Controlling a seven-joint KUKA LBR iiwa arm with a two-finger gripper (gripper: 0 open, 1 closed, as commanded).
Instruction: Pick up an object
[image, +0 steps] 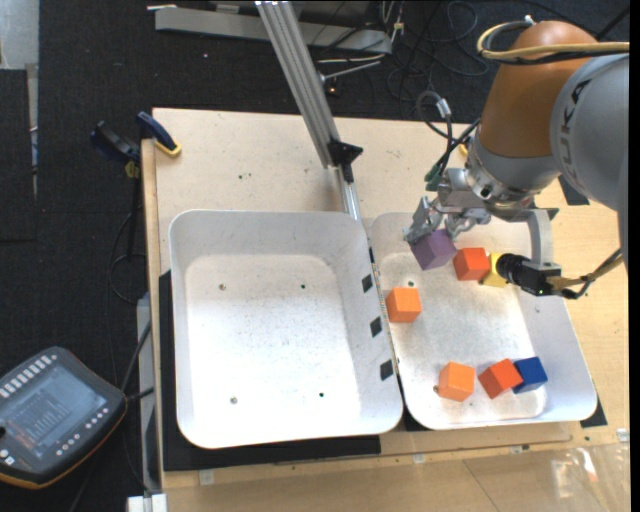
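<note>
My gripper (436, 232) hangs over the far end of the right bin (560, 345), under the grey arm with the orange band. A purple block (433, 250) sits tilted between its fingertips, and the fingers look shut on it. The block seems raised a little above the bin floor. Just right of it lies an orange-red cube (471, 264), with a small yellow piece (493, 278) half hidden behind it. An orange cube (403, 304) rests near the bin's left wall.
At the near end of the right bin lie an orange cube (456, 381), a red-orange cube (499, 378) and a blue cube (530, 372). The left bin (190, 300) adjoins it. A metal strut (305, 85) slants over the bench behind.
</note>
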